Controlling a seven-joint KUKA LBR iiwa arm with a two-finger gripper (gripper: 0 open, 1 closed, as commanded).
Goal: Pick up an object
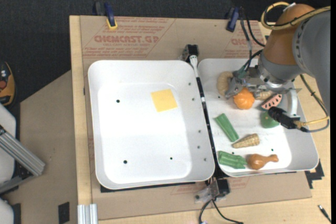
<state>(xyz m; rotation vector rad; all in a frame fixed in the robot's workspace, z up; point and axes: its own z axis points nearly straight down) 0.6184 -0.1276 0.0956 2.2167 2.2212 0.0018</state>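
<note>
My gripper (pixel 245 85) is low in the back part of the right bin (pixel 304 149), directly over an orange ball-shaped fruit (pixel 243 100) and touching or nearly touching its top. A tan rounded piece (pixel 225 81) lies just left of the gripper. A pink-tan piece (pixel 265 96) pokes out from under the wrist on the right. Nearer the front of this bin lie a green pod (pixel 227 127), a tan cone (pixel 247 140), a second green piece (pixel 231 160) and a brown drumstick (pixel 261 160). A small green item (pixel 269 121) sits by the right side.
The left bin (pixel 105 155) holds a flat yellow square (pixel 164 100) near its back right. A black divider rail (pixel 203 113) runs between the bins. Black cable and a connector (pixel 283 117) hang from the wrist over the right bin. Clamps (pixel 110 19) hold the board's far edge.
</note>
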